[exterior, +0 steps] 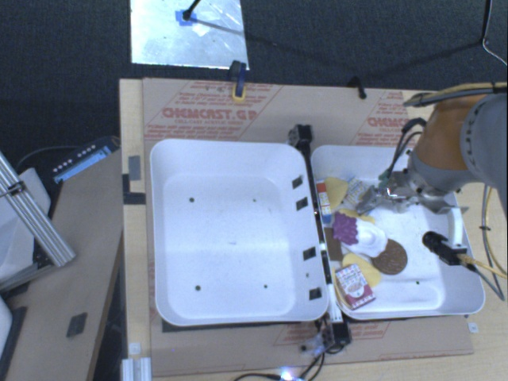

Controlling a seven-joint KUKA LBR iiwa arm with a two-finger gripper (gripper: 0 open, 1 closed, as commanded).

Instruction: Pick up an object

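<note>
Dark carpet surrounds a brown board carrying two shallow, glossy white bins. Left bin [230,228] has only smooth plastic floor. Right bin [444,292] holds a purple crinkled object [346,228], a round brown disc [390,258] and a red box [355,285]. Metallic gripper [367,198] sits low over the clutter; whether it is apart or together cannot be told

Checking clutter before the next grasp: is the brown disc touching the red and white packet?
Apart. The camera view shows a strip of bare white bin floor between the brown disc and the red and white packet below-left of it.
</note>
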